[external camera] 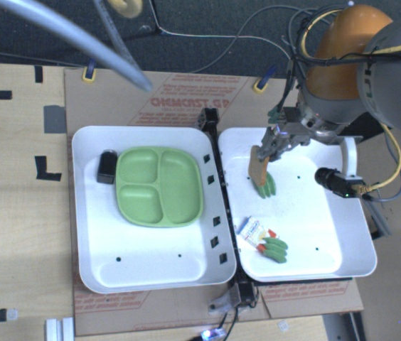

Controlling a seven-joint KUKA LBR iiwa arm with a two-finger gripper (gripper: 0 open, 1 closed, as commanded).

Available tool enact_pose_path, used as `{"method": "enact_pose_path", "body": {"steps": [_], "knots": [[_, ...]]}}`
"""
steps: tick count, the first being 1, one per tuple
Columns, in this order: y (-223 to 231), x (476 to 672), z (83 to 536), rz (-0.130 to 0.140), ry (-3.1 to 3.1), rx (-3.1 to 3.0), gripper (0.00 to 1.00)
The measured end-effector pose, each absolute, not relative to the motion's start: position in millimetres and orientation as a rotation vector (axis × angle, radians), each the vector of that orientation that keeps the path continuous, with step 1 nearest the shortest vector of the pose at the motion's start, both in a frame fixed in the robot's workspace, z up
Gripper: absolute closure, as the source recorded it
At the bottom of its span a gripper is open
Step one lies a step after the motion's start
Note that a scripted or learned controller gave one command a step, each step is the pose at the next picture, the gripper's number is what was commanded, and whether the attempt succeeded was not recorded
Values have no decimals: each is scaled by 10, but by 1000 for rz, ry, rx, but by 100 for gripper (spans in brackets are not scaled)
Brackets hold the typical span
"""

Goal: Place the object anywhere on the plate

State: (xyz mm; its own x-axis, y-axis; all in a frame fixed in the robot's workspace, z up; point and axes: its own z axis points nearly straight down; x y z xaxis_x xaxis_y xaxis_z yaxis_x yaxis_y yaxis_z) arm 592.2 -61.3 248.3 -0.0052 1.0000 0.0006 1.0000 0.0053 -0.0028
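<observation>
My hand [270,150] sits over the far-left part of the right white bin [328,212], low above a brown-and-green toy piece [261,174], a brown slab with a green leafy end standing tilted on the bin floor. The hand's tip meets the brown top edge, but I cannot tell whether it has actually closed on the piece or how wide it is set, too dark and small there. So I treat the grasp as unconfirmed.

The green three-compartment plastic plate [160,186] lies in the left white bin [90,219], well apart from the piece, across the black divider [217,190] between the bins. A small black block [107,167] touches the plate's left rim. Near the right bin's near edge lie a small white wrapper with red bits [252,229] and a green pea-pod toy [275,249], both clear of my hand.

To do this well, I judge: seat the grip squarely on the brown part, not the floppy green end, lift straight up high enough to clear the divider and bin walls, carry left, and lower over the plate's middle before letting go. Any compartment counts. Main risk: the tilted piece slips out or tips on lifting, so lift slowly and check it rises with the hand.
</observation>
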Motion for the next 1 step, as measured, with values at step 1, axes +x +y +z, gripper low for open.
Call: {"method": "enact_pose_path", "body": {"steps": [1], "knots": [[-175,5929,2437,2,-2226,-2214,100]]}}
